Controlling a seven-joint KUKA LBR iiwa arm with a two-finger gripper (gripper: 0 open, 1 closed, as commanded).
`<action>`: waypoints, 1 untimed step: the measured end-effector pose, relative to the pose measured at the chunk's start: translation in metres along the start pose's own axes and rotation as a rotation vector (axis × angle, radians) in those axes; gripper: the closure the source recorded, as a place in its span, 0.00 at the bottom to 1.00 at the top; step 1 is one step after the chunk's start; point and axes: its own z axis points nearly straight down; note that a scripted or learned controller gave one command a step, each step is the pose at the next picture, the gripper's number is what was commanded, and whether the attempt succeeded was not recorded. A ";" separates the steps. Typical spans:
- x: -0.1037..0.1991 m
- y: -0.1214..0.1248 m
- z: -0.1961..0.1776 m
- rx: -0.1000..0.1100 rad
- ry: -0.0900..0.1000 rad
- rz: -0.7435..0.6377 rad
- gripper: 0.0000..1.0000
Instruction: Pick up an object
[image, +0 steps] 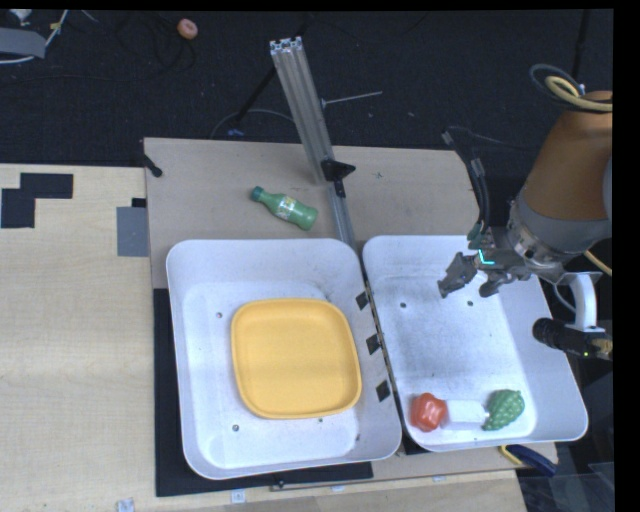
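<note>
Two shallow white bins are seen side by side on the bench (200, 200); the left bin (195, 300) is occupied by a yellow square plate (295, 357) lying flat near its middle; the right bin (470, 340) carries three small things along its near edge: a red tomato-like piece (428, 411) to the left, a white block (463, 412) just beside it, and a green leafy piece (503, 409) touching the block's other end.

The arm (570, 180) is brought in from the right, its orange band visible above the grey wrist; the tool (475, 279) is held over the far part of the right bin, well apart from the three pieces at the near edge; its dark fingers (455, 277) are seen spread, with nothing between them; whether the tips touch the bin floor cannot be told.

A green bottle (285, 207) is laid on its side on the bare bench beyond the left bin, its cap turned to the left; a grey metal rail (308, 100) is seen running from the top of the view down to the gap between the bins; three small black clips (372, 343) are set along the seam where the bins meet; dark cables are scattered on the black floor beyond the bench.
</note>
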 end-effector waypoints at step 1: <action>0.000 0.000 0.000 0.000 0.000 0.000 0.00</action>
